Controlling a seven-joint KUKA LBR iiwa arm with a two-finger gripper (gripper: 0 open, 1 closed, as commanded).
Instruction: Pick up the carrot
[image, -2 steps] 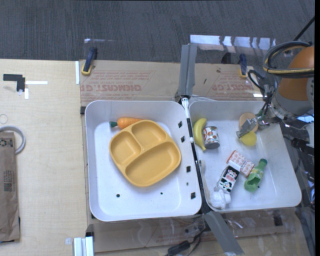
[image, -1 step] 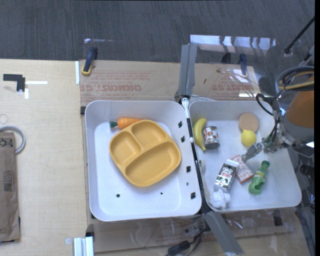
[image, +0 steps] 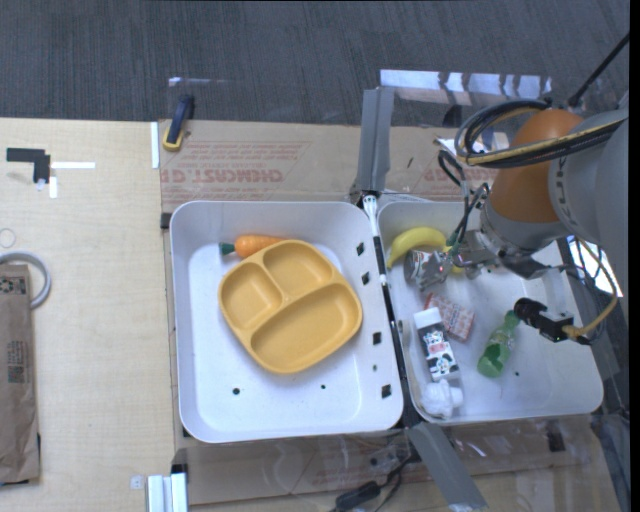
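Hovering over the wrong bin, a gripper (image: 432, 268) hangs beside a banana (image: 416, 243) while the carrot (image: 256, 243) waits across the divider.

Whether anything is held cannot be told. The carrot lies in the left bin (image: 200, 400), touching the far rim of a yellow plate (image: 290, 305). Reaching for it, the arm could nudge the plate or roll the carrot toward the wall; bottles (image: 498, 346) nearby may be clipped.

Bright, even overhead light, with a soft picture.
You get short, faint shadows under the yellow divided plate (image: 290, 305), the white bins (image: 200, 330) wash out near their rims, a window-like glare sits on the arm (image: 590, 170), and small labels blur.
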